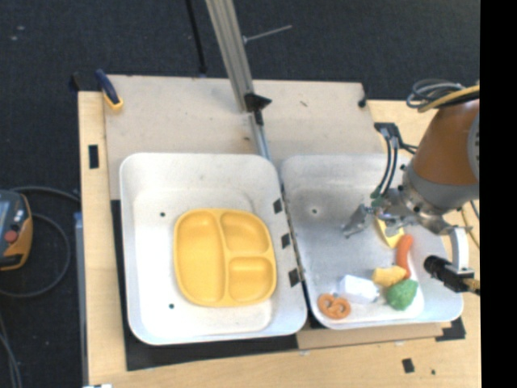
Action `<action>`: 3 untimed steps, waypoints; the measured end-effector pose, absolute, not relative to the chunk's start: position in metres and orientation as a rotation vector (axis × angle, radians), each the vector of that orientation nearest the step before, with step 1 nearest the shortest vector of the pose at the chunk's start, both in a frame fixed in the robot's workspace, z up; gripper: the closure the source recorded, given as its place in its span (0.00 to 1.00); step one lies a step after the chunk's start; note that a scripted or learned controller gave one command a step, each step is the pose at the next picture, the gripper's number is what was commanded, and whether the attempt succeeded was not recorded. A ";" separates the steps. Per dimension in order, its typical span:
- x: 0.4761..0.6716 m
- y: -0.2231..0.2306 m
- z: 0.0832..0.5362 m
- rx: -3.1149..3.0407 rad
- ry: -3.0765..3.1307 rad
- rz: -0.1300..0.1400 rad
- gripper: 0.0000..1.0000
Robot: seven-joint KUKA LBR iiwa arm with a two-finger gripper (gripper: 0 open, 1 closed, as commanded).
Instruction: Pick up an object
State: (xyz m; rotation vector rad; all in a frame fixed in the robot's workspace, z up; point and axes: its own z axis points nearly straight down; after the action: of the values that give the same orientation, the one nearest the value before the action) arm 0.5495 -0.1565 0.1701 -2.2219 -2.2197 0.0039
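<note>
The right bin holds a cluster of small things at its near right corner: an orange carrot, a yellow piece, a green leafy piece, a white piece and an orange pretzel-shaped ring. Another yellow piece lies partly under the wrist. My gripper hangs low over the middle of the right bin, just left of the carrot and above the cluster. It points left toward bare bin floor, and I see nothing in it.
The left bin holds a yellow divided plate. A slanted aluminium post rises behind the bins. A blue and yellow tool lies at the bench's far left corner.
</note>
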 end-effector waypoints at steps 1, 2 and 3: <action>0.556 -0.157 0.110 -2.222 -2.219 0.003 0.00; 0.557 -0.158 0.124 -2.231 -2.218 -0.002 1.00; 0.562 -0.153 0.186 -2.223 -2.230 -0.006 1.00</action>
State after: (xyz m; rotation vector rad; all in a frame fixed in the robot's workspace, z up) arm 0.5623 -0.1534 0.1864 -2.2231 -2.2299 -0.0062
